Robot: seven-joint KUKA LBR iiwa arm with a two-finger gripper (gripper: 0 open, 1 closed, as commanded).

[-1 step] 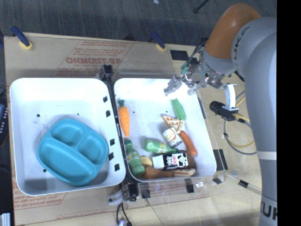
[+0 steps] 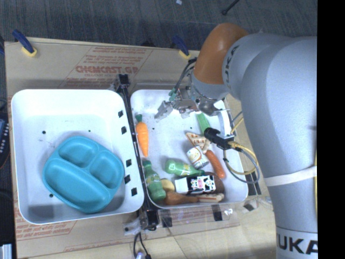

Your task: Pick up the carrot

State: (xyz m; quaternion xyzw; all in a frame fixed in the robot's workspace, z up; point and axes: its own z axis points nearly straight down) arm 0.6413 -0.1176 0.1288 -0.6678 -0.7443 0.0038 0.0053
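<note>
Left bin [image 2: 21,144]: shallow white plastic, holding a blue sectioned plate [image 2: 81,172].
Carrot [image 2: 142,137]: small orange plastic cone, green top, against the right bin's left wall.
Hand [image 2: 168,108]: above and right of it, empty, opening unclear.
Approach: lower squarely, clear of the wall.

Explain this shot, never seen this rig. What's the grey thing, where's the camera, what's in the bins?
One fixed camera looks down at a slant on a bench with two shallow white bins. The big grey shape with the orange band is a robot arm reaching in from the right; its pincer hangs over the right bin, with nothing visibly between its fingers. The left bin holds a blue divided tray. The right bin holds toy food: the carrot it should pick lies against the left wall, apart from the pincer, with more food items piled nearer the front.
</note>
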